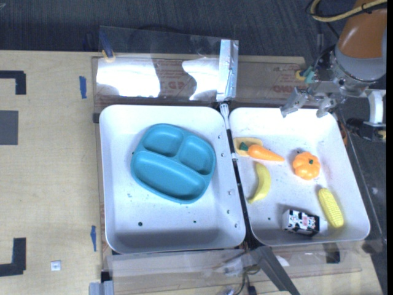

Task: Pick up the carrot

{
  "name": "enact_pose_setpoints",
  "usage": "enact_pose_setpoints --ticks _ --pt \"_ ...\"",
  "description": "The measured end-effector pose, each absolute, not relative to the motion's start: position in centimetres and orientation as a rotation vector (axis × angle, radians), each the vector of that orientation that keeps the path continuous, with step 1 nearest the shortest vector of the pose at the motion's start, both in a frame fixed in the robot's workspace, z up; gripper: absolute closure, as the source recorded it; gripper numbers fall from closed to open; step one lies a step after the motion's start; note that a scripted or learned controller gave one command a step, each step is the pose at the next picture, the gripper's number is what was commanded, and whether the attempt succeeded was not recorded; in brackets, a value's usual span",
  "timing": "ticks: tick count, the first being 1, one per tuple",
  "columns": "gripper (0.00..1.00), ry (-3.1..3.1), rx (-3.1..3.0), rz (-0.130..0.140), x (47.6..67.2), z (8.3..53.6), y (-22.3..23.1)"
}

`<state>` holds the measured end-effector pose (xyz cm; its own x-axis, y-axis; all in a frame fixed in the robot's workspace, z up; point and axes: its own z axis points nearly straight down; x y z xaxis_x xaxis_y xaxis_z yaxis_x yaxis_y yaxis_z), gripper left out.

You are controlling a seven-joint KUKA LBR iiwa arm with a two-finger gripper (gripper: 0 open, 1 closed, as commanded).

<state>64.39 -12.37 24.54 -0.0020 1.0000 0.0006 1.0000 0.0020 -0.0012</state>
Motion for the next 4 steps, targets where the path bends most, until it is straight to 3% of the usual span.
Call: enact_pose_setpoints --ticks 1,2,4 --pt "0.0 -2.45 -1.959 0.003 60.6 16.0 -10.8" --pt "0.0 -2.393 -2.049 -0.009 62.8 10.3 -10.2" --pt "0.0 -2.313 -2.128 -0.004 60.9 8.7 -9.8"
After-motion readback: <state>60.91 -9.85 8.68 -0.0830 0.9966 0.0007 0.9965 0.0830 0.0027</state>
